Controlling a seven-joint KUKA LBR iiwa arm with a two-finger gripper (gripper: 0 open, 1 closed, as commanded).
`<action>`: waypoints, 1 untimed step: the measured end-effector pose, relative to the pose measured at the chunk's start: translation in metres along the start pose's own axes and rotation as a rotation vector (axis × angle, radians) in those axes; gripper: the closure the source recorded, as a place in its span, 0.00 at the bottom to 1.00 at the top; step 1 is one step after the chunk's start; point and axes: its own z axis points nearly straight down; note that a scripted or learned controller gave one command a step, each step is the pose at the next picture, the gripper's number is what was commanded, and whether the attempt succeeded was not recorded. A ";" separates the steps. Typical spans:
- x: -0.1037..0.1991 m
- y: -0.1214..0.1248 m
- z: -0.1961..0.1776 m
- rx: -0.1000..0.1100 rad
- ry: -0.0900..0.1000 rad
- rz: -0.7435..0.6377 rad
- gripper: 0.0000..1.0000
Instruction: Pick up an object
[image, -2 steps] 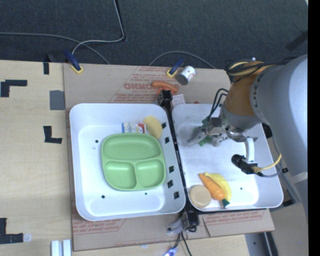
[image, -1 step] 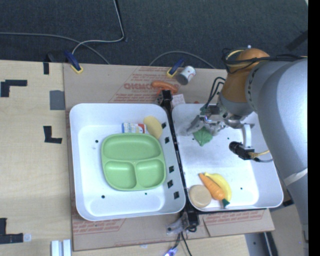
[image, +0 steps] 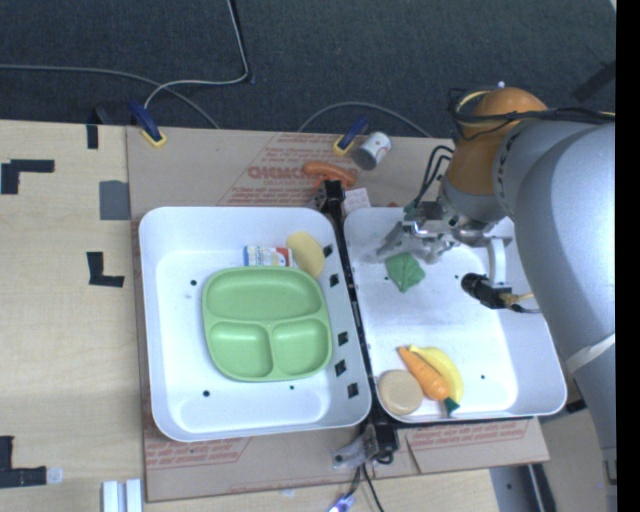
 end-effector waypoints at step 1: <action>0.006 -0.029 -0.001 0.000 -0.001 0.001 0.00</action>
